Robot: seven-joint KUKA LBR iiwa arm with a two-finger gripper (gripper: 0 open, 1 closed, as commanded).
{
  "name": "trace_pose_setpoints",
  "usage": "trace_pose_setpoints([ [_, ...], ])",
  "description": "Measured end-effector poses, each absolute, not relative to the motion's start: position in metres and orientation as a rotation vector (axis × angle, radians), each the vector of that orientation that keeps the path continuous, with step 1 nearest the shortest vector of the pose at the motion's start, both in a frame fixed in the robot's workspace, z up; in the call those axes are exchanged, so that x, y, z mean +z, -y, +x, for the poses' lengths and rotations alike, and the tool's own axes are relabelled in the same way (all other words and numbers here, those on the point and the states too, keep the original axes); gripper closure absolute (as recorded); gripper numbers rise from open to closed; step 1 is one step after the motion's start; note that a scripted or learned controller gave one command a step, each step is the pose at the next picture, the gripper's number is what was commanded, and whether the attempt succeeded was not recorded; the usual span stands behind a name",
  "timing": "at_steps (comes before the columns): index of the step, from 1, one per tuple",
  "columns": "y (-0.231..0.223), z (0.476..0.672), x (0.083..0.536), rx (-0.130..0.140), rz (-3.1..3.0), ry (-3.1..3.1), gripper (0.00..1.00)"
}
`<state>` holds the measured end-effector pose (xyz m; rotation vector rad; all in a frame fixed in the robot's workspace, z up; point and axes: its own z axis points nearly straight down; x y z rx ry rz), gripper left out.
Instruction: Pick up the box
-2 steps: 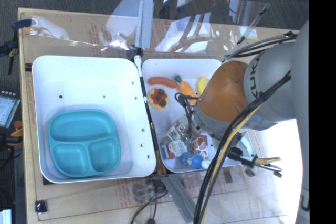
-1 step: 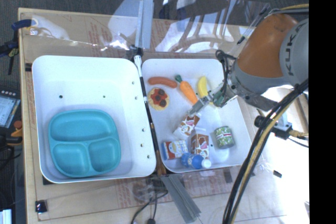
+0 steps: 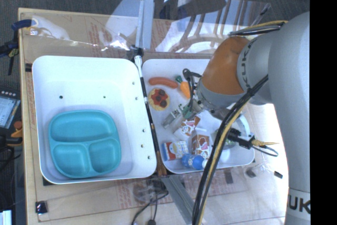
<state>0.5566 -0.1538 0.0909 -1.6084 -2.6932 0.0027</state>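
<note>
Box (image 3: 200, 144) is lying in your right bin (image 3: 158, 68), crowded by a carton (image 3: 172, 150), bottle (image 3: 196, 162) and sausage (image 3: 163, 81); gripper (image 3: 181, 112) is hovering beside it, grip unclear.

Bins (image 3: 84, 68): white plastic, smooth, slight sheen. Teal tray (image 3: 84, 143): matt plastic, smooth. Bench (image 3: 79, 29): pale wood, partly under clear glossy film. Arm (image 3: 287, 76): smooth grey shell, semi-gloss; orange band (image 3: 224, 66) glossy. Box (image 3: 200, 144): printed, probably cardboard. Gripper (image 3: 178, 115): bare metal look.
</note>
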Motion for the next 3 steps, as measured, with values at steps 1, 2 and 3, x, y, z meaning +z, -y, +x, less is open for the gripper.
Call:
trace_pose_setpoints([
  [1,0.124,0.476,0.092,0.008,-1.714,2.636,0.00],
  [2,0.120,0.475,0.100,0.005,-1.698,2.638,1.00],
  [3,0.046,0.476,0.191,0.002,-1.515,2.748,1.00],
])
